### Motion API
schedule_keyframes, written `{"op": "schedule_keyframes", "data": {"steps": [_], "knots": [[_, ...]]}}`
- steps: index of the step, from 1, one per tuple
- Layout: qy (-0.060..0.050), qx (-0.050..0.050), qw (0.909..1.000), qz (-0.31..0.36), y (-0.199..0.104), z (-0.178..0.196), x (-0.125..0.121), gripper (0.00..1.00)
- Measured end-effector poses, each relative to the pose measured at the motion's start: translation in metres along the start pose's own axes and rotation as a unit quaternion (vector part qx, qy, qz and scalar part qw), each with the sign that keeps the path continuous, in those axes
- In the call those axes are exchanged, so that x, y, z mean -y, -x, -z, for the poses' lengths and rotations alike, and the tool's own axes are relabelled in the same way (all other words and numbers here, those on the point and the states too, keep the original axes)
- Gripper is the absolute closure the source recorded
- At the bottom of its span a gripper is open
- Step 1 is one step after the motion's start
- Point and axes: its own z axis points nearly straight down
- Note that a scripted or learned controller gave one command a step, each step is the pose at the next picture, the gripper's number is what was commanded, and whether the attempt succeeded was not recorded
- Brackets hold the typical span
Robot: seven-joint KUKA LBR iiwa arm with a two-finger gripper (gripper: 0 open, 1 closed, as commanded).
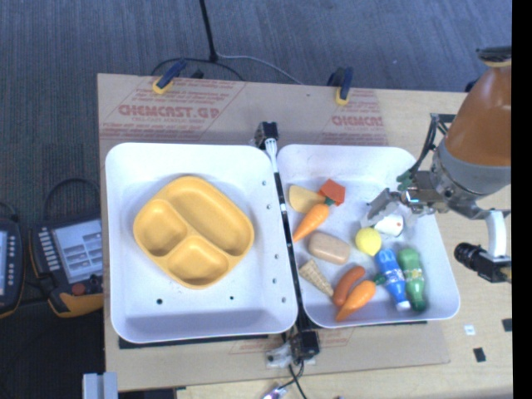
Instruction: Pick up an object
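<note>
The right bin (432, 223) holds several toy foods. A small white piece (391, 225) lies near its right side, with a yellow lemon (368, 241) just left of it. My gripper (385, 212) hangs over the white piece with its two fingers spread open, one finger (371, 210) slanting down-left; nothing is held between them. An orange carrot (312, 220), a beige bread roll (329, 248), a blue bottle (390, 276) and a green bottle (412, 278) lie around it.
A yellow divided plate (193, 229) sits in the left bin (125, 306). A red block (333, 191), a yellow wedge (302, 198), a waffle cone (315, 277) and two more carrots (352, 288) crowd the right bin. The arm (486, 131) enters from the right.
</note>
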Motion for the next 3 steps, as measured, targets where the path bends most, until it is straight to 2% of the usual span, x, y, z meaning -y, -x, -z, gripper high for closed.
{"op": "schedule_keyframes", "data": {"steps": [1,2,3], "knots": [[0.002,0.001,0.9992,-0.039,-0.010,-0.139,0.033,0.00],[0.013,0.003,0.9990,-0.042,-0.028,-0.143,-0.120,0.00],[0.013,0.004,0.9990,-0.043,-0.026,-0.132,-0.120,1.00]]}}
